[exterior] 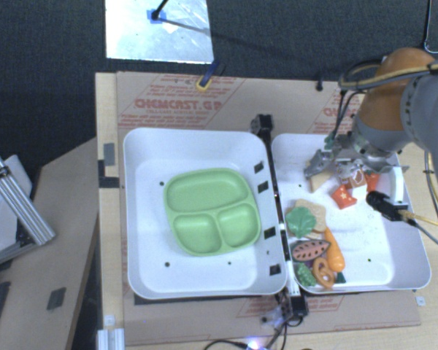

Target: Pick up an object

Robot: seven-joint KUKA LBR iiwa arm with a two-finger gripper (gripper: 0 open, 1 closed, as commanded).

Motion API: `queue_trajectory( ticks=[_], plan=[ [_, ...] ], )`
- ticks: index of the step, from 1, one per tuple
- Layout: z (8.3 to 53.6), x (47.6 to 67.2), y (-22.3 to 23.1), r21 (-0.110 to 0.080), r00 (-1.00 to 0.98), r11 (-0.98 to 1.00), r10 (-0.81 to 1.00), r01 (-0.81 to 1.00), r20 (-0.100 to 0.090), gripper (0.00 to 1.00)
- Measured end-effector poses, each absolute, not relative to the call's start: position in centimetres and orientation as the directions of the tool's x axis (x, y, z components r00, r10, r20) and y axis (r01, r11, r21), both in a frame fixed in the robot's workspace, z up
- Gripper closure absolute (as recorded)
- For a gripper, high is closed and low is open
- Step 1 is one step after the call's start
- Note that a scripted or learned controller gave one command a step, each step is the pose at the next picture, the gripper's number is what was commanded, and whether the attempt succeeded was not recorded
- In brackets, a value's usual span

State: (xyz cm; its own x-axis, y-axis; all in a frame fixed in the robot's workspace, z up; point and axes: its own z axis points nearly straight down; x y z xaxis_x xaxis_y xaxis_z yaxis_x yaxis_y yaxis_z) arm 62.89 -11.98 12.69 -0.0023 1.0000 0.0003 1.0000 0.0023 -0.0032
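My gripper (327, 165) hangs low over the back part of the right bin (405, 257), with the grey arm and its orange band reaching in from the right. A small red block (344, 196) lies just in front of the gripper, apart from it. A tan piece (319, 184) sits right under the gripper's left side. Nothing can be seen held in the gripper.
Toy foods cluster in the right bin's front left corner: a green leafy piece (301, 221), a tan slice (316, 210), a dark sausage-like piece (310, 251), an orange carrot (334, 250) and a pretzel-like ring (323, 272). A green divided plate (212, 210) fills the left bin (142, 159).
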Motion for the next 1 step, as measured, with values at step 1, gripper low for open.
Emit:
queue_trajectory(
  ticks=[1],
  plan=[
    [8.24, 62.90, -11.92, -0.001, -0.002, 0.002, 1.000, 1.000, 0.000, 0.00]
  ],
)
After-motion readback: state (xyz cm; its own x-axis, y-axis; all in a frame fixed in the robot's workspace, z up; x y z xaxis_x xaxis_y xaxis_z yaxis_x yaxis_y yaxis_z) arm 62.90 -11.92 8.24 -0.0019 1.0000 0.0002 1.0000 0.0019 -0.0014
